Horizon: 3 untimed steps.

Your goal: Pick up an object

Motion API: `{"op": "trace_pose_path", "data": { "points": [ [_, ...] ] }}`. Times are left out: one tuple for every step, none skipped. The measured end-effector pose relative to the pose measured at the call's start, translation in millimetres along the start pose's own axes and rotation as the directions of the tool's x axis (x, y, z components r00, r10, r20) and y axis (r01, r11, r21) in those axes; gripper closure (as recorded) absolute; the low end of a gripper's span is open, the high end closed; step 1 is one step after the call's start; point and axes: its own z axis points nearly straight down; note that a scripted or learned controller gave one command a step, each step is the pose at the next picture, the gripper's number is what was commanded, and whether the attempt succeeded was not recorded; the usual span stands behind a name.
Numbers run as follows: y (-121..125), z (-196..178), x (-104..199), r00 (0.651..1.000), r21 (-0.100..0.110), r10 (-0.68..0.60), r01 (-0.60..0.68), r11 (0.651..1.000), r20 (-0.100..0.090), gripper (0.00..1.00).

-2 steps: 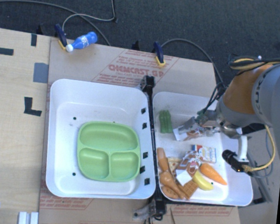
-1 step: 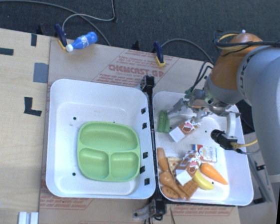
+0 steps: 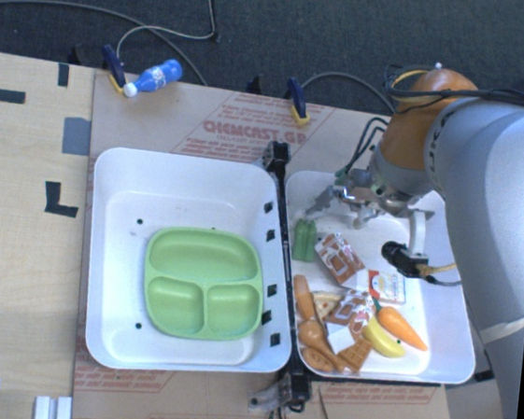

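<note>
Two white bins are set side by side on the surface (image 3: 13, 251), which is partly covered by a cardboard sheet (image 3: 243, 131). The left bin (image 3: 113, 234) sits mid-frame, and a green divided plate (image 3: 204, 282) is laid flat in it, toward the lower middle. The right bin (image 3: 442, 361) is where the pickable stuff is piled: a green block (image 3: 304, 241) is parked right by the divider, a brown-and-white packet (image 3: 338, 259) is found just beside it, and lower down a carrot (image 3: 402, 328) and a banana (image 3: 382, 340) are seen touching each other. Some orange-brown food pieces (image 3: 313, 324) are clustered along the left side of that bin, lower centre of the frame. The arm (image 3: 486, 220) is brought in from the right, with its orange band (image 3: 421, 119) in the upper right. The end effector (image 3: 350, 197) is held over the top part of the right bin, above the green block and the packet; how far it's opened honestly can't be told from this angle, and nothing can be made out in its grip. A blue bottle (image 3: 155, 76) is left lying at the upper left on the cardboard's edge, well apart from both bins.
</note>
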Motion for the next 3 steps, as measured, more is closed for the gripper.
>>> {"op": "trace_pose_path", "data": {
  "points": [
    [-73,13,-6,1.000,-0.002,0.001,-0.001,1.000,0.000,0.00],
    [-88,13,-10,1.000,-0.008,0.000,0.000,1.000,0.001,0.00],
    [-87,3,-9,1.000,-0.009,0.000,0.000,1.000,0.001,1.00]
  ]
}}
